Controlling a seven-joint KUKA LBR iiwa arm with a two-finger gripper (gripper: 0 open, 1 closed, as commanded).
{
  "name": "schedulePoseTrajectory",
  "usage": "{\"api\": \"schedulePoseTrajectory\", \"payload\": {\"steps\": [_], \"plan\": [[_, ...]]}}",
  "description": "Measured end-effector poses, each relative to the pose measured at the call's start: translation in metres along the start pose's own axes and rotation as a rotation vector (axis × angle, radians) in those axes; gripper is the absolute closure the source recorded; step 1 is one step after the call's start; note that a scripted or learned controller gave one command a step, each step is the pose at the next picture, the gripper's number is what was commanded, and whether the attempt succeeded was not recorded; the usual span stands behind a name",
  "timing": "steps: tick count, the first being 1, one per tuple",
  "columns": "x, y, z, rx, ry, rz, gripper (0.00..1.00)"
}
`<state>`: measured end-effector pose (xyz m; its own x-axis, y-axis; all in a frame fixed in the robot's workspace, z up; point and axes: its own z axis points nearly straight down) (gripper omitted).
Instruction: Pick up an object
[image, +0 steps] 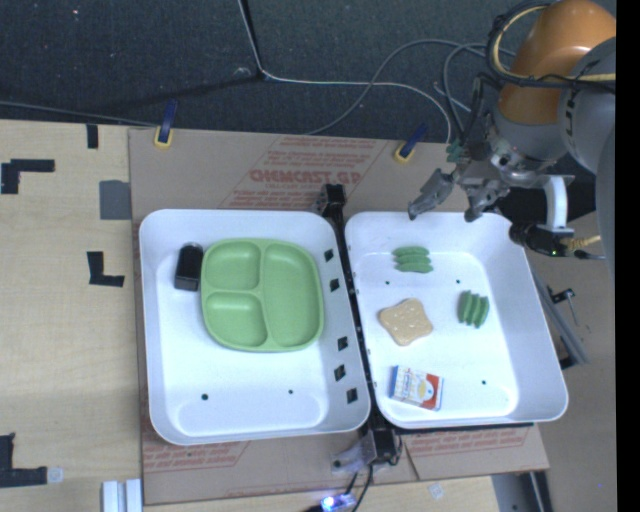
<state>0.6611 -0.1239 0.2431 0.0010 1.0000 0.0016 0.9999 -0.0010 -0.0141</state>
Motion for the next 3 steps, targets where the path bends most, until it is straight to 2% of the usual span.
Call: {"api": "schedulePoseTrajectory", "payload": {"steps": [1, 2, 3], "plan": [[0.000, 0.002, -0.008, -0.013, -0.002, -0.003, 0.00], [0.000, 0.002, 0.057, -0.007, -0.002, -0.002, 0.00], [-0.006, -0.005, 0.106, -0.008, -0.003, -0.002, 0.00]]}}
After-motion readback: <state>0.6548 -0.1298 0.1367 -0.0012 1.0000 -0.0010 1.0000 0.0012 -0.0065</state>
